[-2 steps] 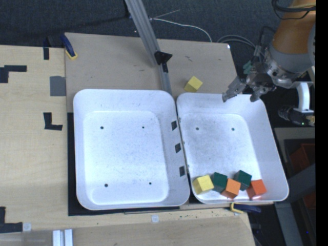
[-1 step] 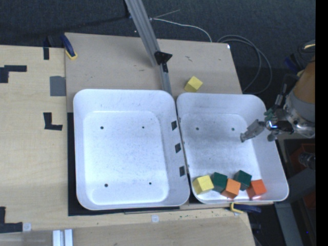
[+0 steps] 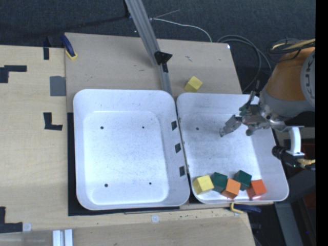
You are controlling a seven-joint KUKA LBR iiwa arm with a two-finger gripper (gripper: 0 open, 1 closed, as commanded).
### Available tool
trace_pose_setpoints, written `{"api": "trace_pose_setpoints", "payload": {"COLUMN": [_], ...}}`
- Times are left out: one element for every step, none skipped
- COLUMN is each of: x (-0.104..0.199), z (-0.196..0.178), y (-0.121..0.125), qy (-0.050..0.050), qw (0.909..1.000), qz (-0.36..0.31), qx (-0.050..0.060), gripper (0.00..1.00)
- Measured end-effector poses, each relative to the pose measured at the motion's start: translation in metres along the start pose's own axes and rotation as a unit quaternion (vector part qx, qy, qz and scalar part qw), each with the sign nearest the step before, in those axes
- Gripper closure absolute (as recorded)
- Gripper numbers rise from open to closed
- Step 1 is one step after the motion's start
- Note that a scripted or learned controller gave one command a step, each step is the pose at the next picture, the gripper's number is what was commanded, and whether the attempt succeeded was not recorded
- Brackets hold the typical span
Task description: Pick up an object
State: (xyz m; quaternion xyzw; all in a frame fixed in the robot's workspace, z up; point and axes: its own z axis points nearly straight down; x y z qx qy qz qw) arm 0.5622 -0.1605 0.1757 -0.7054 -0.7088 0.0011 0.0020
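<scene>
Several small blocks lie along the front edge of the right bin (image 3: 205, 111): a yellow block (image 3: 203, 183), a dark green block (image 3: 219, 180), an orange block (image 3: 231, 188), a second green block (image 3: 243, 178) and a red block (image 3: 257, 188). My gripper (image 3: 237, 129) hangs over the middle right of that bin, well behind the blocks. Its fingers are spread open with nothing between them.
The left bin (image 3: 82, 137) stands beside the right one. Another yellow block (image 3: 193, 83) rests on the bench just behind the right bin. A grey metal rod (image 3: 146, 29) slants down to the gap between the bins. Cables (image 3: 241, 45) lie at the back right.
</scene>
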Motion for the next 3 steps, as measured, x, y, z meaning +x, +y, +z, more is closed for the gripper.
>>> {"api": "trace_pose_setpoints", "payload": {"x": [-0.009, 0.051, 0.071], "z": [0.03, 0.025, 0.078], "y": [0.04, 0.003, -0.023], "qy": [-0.001, 0.001, 0.0], "qw": [1.0, 1.0, 1.0], "qz": [0.0, 0.0, 0.002], "qx": [-0.001, 0.0, 0.002], "gripper": [0.0, 0.0, 0.0]}}
